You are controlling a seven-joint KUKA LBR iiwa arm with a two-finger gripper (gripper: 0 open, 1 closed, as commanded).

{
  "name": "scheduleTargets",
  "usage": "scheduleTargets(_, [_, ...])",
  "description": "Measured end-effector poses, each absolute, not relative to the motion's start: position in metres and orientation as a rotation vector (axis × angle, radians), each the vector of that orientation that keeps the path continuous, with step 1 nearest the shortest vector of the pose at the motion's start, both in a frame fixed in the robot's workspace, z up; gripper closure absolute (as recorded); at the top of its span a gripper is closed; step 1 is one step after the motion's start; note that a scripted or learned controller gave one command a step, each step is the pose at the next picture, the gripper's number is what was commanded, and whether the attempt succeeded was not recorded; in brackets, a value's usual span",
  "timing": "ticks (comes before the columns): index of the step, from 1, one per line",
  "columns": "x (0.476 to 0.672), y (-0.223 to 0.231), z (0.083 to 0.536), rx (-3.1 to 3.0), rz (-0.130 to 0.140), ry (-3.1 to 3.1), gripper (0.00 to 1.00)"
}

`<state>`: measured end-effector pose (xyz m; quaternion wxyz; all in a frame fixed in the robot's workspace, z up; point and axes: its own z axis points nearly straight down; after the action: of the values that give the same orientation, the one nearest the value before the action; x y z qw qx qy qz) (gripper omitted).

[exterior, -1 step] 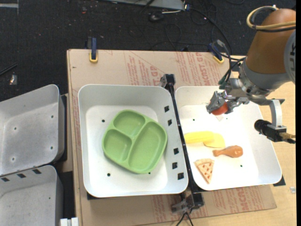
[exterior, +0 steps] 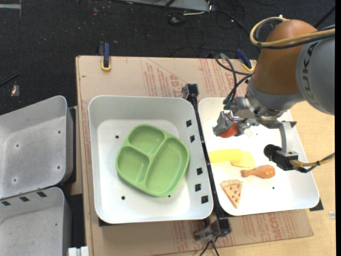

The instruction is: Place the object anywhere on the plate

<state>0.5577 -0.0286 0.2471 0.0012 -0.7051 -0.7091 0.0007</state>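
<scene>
A green plate [exterior: 153, 159] with three compartments lies in the left bin [exterior: 101, 116], with nothing on it. My gripper [exterior: 228, 128] hangs over the far left part of the right bin [exterior: 303, 191]. A small red object [exterior: 229, 132] sits between its fingers, and the gripper is shut on it. The gripper is to the right of the plate, across the divider between the two bins.
In the right bin lie a yellow piece [exterior: 230, 156], an orange-brown drumstick [exterior: 259, 172] and a triangular pizza slice [exterior: 233, 191]. The black divider [exterior: 200, 143] runs between the bins. A white tray [exterior: 32, 143] lies off the bench at the left.
</scene>
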Motion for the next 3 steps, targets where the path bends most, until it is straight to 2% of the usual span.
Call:
scheduleTargets(1, [0.548, 0.021, 0.232, -2.213, 0.002, -2.226, 1.00])
scheduleTargets(3, [0.532, 0.129, 0.243, -2.210, 0.000, -2.231, 1.00])
